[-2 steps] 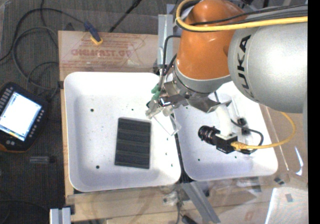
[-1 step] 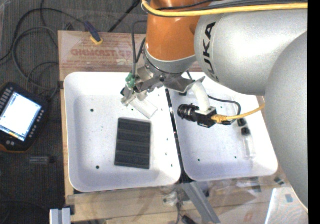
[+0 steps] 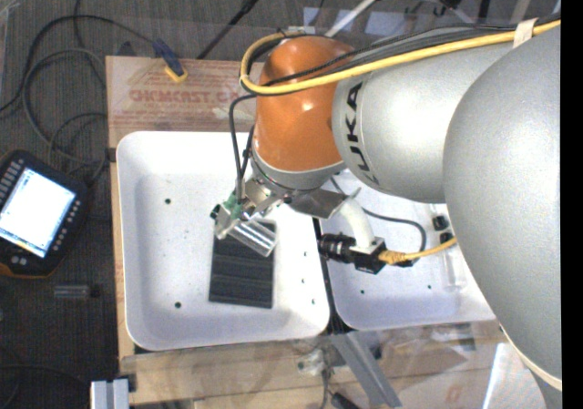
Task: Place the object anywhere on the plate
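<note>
A flat black ribbed rectangle (image 3: 242, 278), apparently the plate, lies in the left bin (image 3: 159, 243) toward its front right. My gripper (image 3: 244, 230) hangs straight over the rectangle's far edge, a silver block with a small green part at its left. The orange wrist band and the grey arm cover the bin's back right part and whatever lies under them. I see nothing between gripper and plate from this angle.
The right bin (image 3: 401, 302) is mostly covered by the arm; a black connector with a yellow cable (image 3: 364, 254) hangs over its left part. A handheld screen (image 3: 35, 213) lies on the floor at the left. A wooden board (image 3: 173, 97) lies behind the left bin.
</note>
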You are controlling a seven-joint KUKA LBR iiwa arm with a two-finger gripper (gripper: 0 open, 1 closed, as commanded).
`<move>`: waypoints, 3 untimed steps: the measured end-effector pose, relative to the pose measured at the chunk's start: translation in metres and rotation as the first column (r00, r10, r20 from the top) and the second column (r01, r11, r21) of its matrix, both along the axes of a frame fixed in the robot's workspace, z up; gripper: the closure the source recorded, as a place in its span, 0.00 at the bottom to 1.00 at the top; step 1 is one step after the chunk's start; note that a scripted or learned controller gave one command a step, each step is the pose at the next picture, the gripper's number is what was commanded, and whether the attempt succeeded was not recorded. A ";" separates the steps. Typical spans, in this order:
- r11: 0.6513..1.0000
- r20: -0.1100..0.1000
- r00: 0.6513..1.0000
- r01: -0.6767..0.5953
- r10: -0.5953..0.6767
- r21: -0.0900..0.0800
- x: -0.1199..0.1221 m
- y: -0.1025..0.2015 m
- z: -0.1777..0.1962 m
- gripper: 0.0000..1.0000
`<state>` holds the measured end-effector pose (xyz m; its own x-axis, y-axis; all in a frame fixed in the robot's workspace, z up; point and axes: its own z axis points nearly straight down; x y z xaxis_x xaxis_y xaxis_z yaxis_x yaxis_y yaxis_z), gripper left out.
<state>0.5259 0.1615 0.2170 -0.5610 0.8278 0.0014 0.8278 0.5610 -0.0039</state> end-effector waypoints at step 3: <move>0.999 -0.001 0.999 -0.041 0.041 0.000 -0.043 -0.057 -0.026 1.00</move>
